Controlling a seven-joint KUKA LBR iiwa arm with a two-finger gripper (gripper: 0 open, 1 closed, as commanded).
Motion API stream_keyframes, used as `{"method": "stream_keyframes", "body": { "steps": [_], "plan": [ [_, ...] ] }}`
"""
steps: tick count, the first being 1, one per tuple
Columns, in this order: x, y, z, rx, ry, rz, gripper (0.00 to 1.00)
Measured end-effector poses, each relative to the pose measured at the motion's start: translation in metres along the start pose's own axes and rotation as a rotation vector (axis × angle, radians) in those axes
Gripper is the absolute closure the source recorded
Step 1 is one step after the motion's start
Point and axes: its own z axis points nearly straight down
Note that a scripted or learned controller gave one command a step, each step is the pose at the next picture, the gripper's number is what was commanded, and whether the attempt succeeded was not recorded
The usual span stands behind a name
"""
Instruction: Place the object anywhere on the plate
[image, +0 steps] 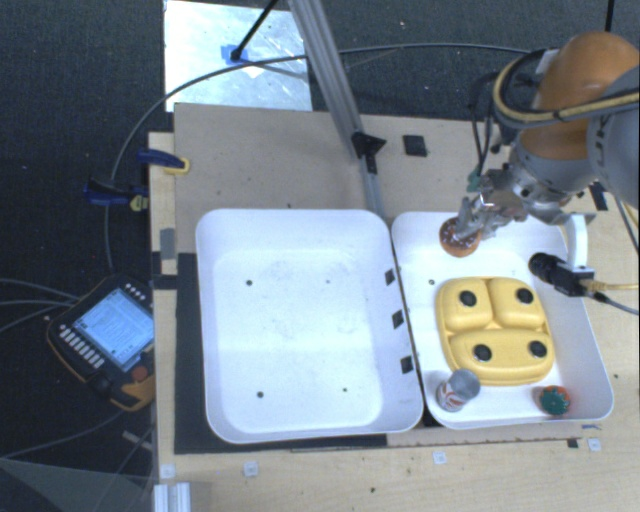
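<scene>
A yellow plate (494, 330) with several rounded compartments lies in the right bin (420, 300), towards its front. A small round brown-and-orange object (459, 241) sits at the bin's far left corner. My gripper (470, 226) reaches down from the right and its tip meets the top of that object; the wrist hides how the grip stands. A silver cup-like object (459, 388) rests just off the plate's front left corner. A small green-and-orange object (555, 400) lies at the bin's front right corner.
The left bin (295, 320) stands beside the right one, with a raised rim between them. A black part (556, 272) of the arm juts over the right bin's right side. A handheld control pendant (108, 335) and cables lie left of the bench.
</scene>
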Motion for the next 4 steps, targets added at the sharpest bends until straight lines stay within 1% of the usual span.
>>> {"method": "stream_keyframes", "body": {
  "steps": [1, 2, 3, 4],
  "plan": [
    [0.0, 0.002, -0.052, -0.002, 0.0, -0.001, 1.0],
    [0.055, -0.017, -0.039, 0.006, 0.002, -0.004, 1.0],
    [0.108, -0.014, -0.025, 0.005, 0.002, -0.004, 1.0],
    [0.162, -0.022, -0.025, 0.005, 0.002, -0.004, 1.0]
  ]
}}
